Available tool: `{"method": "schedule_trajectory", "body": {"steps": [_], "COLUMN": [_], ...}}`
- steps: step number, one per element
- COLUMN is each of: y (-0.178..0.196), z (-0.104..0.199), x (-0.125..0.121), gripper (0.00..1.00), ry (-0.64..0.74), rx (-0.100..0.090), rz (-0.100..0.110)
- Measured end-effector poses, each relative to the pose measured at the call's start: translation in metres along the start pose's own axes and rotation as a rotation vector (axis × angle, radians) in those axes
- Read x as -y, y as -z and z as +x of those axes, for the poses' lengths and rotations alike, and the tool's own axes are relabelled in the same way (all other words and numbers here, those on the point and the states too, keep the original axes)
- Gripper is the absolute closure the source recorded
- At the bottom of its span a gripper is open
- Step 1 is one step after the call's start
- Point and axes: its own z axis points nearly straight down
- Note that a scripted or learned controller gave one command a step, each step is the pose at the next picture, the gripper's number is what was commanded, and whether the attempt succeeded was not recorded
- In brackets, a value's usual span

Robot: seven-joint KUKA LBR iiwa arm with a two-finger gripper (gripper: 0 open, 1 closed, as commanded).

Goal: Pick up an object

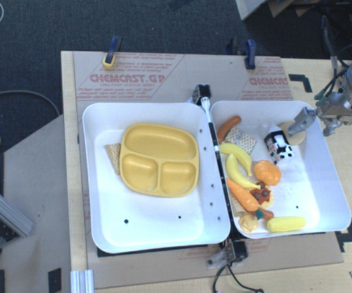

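scanning from the left of the frame, i see the left bin (96, 182) holding a yellow divided plate (159, 160) lying flat over a tan scrap (113, 155) that peeks out at its left edge; that plate looks like stiff, light plastic, but it is wide and low, so i judge a two-finger pinch would only work on its rim. moving right past the divider between the bins, the right bin (329, 182) carries a cluster of toy food: a reddish sausage (228, 127) near the top, a banana (237, 163) curving down below it, a carrot (243, 195) touching the banana's lower end, an orange fruit (267, 172) just beside them, and a yellow corn piece (286, 224) near the bottom right of the pile. these all look light, rigid and smooth, so i expect them to slip or roll if pinched off-centre; the corn lies a little apart from the rest and i would take it across its narrow middle. a small black-and-white toy (278, 145) sits toward the upper right of that bin, closest to the gripper (299, 124), which hangs over the bin's upper right corner. i cannot tell from here whether the claw is released or clenched, and nothing is visibly between it.
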Motion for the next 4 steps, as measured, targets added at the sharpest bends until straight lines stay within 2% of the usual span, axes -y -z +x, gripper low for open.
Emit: {"method": "schedule_trajectory", "body": {"steps": [1,2,4], "y": [0.009,-0.034,-0.141], "z": [0.001,0.001,0.003], "x": [-0.003,0.001,-0.010], "gripper": [0.00,0.00,0.00], "ry": [0.004,0.003,0.004], "rx": [0.003,0.002,0.002], "rz": [-0.014,-0.010,-0.011]}}
